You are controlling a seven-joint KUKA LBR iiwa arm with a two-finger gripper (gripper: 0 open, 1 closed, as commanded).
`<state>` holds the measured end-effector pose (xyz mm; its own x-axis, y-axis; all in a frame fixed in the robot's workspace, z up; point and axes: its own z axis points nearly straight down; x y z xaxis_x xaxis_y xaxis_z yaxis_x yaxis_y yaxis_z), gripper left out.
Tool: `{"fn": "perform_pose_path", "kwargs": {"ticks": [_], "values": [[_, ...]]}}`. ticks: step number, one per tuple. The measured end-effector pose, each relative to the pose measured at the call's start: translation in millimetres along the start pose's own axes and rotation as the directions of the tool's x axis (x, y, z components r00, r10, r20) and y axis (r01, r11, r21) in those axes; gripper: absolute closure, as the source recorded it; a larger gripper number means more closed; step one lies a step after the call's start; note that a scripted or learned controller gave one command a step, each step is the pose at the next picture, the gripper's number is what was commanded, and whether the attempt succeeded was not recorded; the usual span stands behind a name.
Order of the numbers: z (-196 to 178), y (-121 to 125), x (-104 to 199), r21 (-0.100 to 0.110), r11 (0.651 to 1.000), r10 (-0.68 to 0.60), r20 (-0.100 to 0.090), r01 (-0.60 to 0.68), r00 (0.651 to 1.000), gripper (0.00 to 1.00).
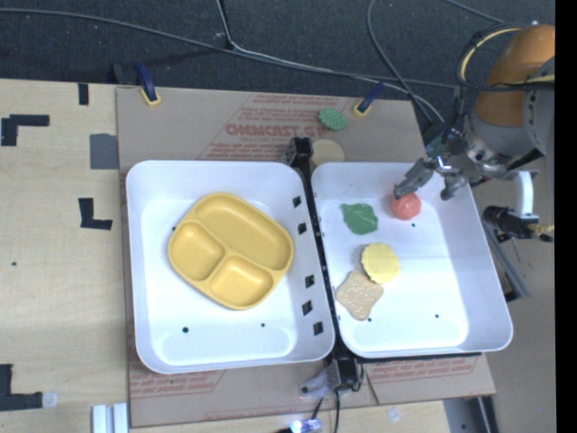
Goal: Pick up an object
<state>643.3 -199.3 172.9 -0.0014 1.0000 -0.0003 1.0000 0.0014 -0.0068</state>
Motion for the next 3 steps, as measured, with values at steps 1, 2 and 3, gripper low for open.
{"fn": "perform_pose_path", "kwargs": {"ticks": [1,2,3], "values": [[49,1,-8,-0.001,1.0,0.0,0.001,0.0,1.0,0.0],[90,2,-7,-0.007,1.0,-0.001,0.003,0.001,1.0,0.0],[75,3,-7,-0.012,1.0,-0.003,0.005,0.003,1.0,1.0]]}}
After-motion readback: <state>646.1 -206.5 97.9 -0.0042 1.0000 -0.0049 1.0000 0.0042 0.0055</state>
